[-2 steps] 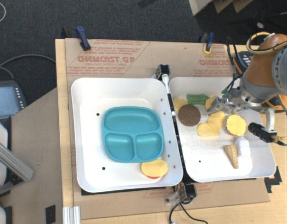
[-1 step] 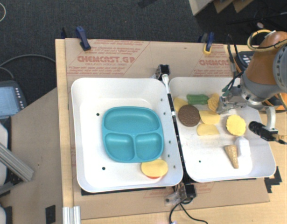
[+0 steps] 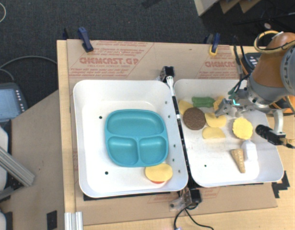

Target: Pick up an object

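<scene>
A brown board printed with red lettering covers the surface (image 3: 137, 56), held at its far edge by a blue clamp (image 3: 85, 39) and a yellow-and-blue clamp (image 3: 214, 44). Dark carpet lies beyond it, and cables trail at the left by a small screen (image 3: 5, 102).

The left bin (image 3: 85, 128) holds a teal divided plate (image 3: 136, 137), with a yellow and red apple-like piece (image 3: 159, 173) touching the plate's near edge. The right bin (image 3: 267, 171) holds toy food: a green piece (image 3: 203, 101) at the far side, a brown round cookie (image 3: 194, 119) just beside the dividing wall, pale yellow pieces (image 3: 214, 127) near the cookie, a yellow disc (image 3: 242, 128), and an ice cream cone (image 3: 238, 160) nearer the camera beside a white piece (image 3: 249, 150).

The arm (image 3: 274, 68) reaches in from the right, and its end effector (image 3: 229, 107) sits low over the far part of the right bin, between the green piece and the yellow disc. Its tips blur into the yellow pieces there, so whether it is wide, narrow or holding anything cannot be told. The arm is cut off at the right edge.
</scene>
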`<action>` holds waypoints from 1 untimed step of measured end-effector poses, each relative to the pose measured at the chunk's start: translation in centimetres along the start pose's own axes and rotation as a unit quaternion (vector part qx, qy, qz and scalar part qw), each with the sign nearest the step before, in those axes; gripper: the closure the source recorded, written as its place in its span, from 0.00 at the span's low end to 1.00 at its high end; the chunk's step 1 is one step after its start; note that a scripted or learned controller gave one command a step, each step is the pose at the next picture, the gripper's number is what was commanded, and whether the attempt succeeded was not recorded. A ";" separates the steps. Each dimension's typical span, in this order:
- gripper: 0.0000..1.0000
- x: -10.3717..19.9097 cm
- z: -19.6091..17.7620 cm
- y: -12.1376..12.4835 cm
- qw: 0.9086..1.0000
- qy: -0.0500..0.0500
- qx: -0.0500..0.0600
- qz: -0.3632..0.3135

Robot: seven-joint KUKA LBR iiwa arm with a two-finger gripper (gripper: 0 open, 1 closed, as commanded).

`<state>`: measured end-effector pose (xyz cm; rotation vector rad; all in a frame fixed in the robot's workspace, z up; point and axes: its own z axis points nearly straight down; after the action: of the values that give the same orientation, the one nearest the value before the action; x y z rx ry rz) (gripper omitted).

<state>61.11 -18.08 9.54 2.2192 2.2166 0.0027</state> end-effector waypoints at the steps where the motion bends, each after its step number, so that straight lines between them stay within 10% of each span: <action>1: 0.00 -2.2 1.0 4.9 1.000 0.000 -0.001 -0.002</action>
<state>66.03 -20.27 8.58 2.2140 2.2190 0.0040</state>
